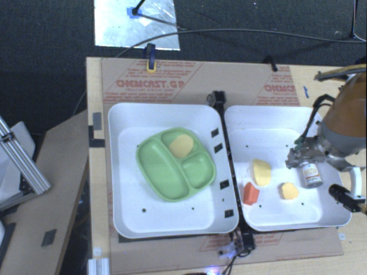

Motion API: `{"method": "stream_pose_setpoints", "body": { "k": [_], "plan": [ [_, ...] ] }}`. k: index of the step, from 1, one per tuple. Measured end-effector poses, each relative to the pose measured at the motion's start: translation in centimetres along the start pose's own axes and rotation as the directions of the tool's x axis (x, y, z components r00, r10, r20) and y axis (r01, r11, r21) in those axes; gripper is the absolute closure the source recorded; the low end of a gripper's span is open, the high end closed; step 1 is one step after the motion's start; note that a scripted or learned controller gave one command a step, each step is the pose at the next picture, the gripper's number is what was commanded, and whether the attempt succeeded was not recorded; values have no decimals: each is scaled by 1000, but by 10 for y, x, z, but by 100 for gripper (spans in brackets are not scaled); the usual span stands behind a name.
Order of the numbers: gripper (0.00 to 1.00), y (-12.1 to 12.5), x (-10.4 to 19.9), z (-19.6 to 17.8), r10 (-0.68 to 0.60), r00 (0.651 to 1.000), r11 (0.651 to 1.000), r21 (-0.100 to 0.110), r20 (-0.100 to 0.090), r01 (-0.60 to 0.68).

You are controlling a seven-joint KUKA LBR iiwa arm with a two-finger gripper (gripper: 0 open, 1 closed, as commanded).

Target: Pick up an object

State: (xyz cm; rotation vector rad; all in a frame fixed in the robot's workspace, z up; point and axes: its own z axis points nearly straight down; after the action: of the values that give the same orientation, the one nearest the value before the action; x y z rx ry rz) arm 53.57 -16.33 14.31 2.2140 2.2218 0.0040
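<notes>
We look down at a slant on a bench with two shallow white bins side by side, a left bin (123, 153) and a right bin (269, 119), joined along a dark seam in the middle.

In the left bin we see a green divided plate (166, 173) lying flat near the bin's centre. A pale yellow round piece (182, 146) sits in the plate's upper compartment.

In the right bin we see three loose pieces. A pale yellow block (262, 172) lies left of the bin's centre. An orange-red piece (250, 193) lies just below and slightly left of that block, near the seam. A small yellow lump (289, 191) lies to the right of the block, apart from it.

The arm (347, 116) reaches in from the right, its orange band above the wrist. The gripper (304, 159) hangs over the right side of the right bin, to the right of the pale yellow block. A small jar-like thing with a reddish label (311, 175) stands just under the gripper; we cannot tell whether it is between the fingers, nor whether the fingers are wide or narrow.
</notes>
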Motion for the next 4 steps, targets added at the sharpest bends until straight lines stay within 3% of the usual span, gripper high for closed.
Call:
{"method": "stream_pose_setpoints", "body": {
  "k": [2, 4],
  "plan": [
    [100, 5, 2, -92, -2, 1000, 1000, -2, 0, 2],
    [100, 31, 96, -77, -6, 1000, 1000, 3, -3, 6]
  ]
}}
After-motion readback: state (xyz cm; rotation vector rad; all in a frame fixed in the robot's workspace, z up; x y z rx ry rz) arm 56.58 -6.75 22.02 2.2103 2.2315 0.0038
